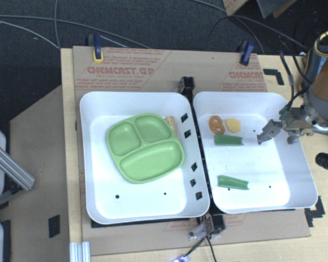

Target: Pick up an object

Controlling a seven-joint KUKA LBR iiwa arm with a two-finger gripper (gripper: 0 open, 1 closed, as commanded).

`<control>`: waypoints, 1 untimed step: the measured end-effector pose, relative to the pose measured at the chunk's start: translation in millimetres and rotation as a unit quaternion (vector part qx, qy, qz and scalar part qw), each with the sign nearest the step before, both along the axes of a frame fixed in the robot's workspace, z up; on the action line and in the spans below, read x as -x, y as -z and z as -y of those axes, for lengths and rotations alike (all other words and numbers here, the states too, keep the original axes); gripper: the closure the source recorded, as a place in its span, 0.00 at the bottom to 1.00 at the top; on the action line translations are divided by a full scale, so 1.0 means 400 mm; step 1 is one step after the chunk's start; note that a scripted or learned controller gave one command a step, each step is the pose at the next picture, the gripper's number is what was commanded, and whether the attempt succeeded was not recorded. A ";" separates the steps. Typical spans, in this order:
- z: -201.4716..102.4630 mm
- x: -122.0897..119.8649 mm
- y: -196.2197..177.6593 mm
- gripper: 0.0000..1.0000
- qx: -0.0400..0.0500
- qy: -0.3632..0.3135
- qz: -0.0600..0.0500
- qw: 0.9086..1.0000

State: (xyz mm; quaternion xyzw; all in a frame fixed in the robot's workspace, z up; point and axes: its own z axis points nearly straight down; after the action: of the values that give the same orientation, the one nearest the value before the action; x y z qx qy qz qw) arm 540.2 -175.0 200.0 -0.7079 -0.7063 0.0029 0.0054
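The right bin (pixel 295 192) holds an orange pretzel-shaped piece (pixel 216 125), a round yellow piece (pixel 233 125), a green bar (pixel 228 140) just below them, and a second green bar (pixel 233 183) near the front. My gripper (pixel 278 135) hangs over the right side of this bin. It is open, with nothing between its fingers. It stands well to the right of the upper green bar and apart from every object.
The left bin (pixel 98 195) holds a green divided plate (pixel 146 146) with a small tan object (pixel 170 121) at its upper right edge. A black divider with clips (pixel 192 146) runs between the bins. Cables hang behind the arm at the right.
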 end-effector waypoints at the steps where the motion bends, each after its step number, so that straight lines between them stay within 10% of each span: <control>1: 0.000 -0.007 -0.013 0.00 0.001 -0.001 0.005 1.000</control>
State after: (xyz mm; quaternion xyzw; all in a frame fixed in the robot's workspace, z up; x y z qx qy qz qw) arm 543.0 -175.0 205.1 -0.7070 -0.7072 0.0001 0.0007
